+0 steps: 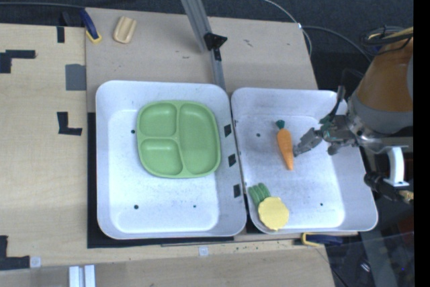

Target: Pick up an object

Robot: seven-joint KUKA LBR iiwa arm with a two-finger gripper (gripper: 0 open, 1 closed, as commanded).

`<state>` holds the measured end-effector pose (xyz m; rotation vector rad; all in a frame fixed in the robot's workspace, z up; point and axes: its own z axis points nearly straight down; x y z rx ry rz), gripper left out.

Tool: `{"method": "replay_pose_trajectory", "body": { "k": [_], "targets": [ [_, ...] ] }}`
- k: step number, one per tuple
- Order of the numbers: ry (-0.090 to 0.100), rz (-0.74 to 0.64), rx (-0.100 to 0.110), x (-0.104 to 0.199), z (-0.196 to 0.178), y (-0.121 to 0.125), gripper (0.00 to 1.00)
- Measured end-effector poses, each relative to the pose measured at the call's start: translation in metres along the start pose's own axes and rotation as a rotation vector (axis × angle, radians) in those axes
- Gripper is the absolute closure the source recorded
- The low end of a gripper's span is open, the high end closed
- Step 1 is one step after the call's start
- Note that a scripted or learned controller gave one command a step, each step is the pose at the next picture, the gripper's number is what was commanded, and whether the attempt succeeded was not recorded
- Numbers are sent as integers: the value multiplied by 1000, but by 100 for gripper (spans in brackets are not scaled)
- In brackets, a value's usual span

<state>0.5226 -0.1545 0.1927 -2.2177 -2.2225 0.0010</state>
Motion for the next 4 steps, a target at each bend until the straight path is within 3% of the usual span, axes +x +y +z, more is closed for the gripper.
{"method": "replay_pose_trajectory", "body": {
  "k": [1,3,4],
  "targets": [
    [0,0,0,0,0,0,0],
    [-3,1,-1,-5,104,7,0],
    [0,0,-1,-4,93,7,100]
  ]
}}
